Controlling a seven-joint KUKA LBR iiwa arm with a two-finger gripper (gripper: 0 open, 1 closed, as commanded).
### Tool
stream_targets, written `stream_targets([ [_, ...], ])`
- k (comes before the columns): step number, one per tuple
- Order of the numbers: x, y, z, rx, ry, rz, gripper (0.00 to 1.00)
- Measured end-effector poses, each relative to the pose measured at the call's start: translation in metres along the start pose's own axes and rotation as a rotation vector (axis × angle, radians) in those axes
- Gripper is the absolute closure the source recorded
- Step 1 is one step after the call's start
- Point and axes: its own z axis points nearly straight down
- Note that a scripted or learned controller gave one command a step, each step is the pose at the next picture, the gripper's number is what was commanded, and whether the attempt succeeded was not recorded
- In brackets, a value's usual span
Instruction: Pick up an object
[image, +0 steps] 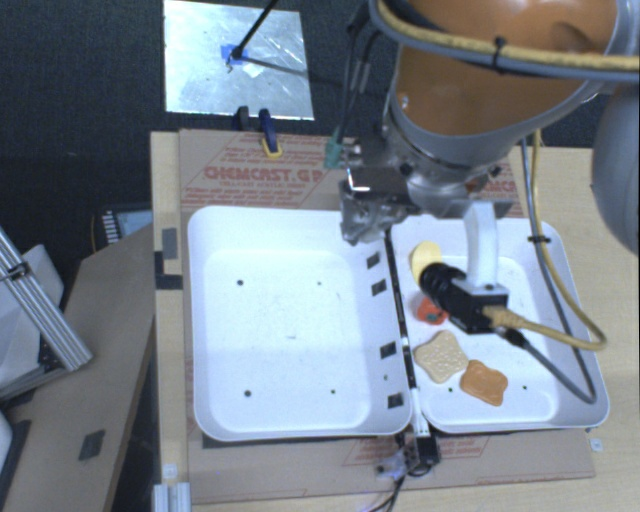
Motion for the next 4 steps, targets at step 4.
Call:
stream_targets([
  [4,-0.048,-0.002,-0.044,0.005,-0.005,0.018,1.00],
])
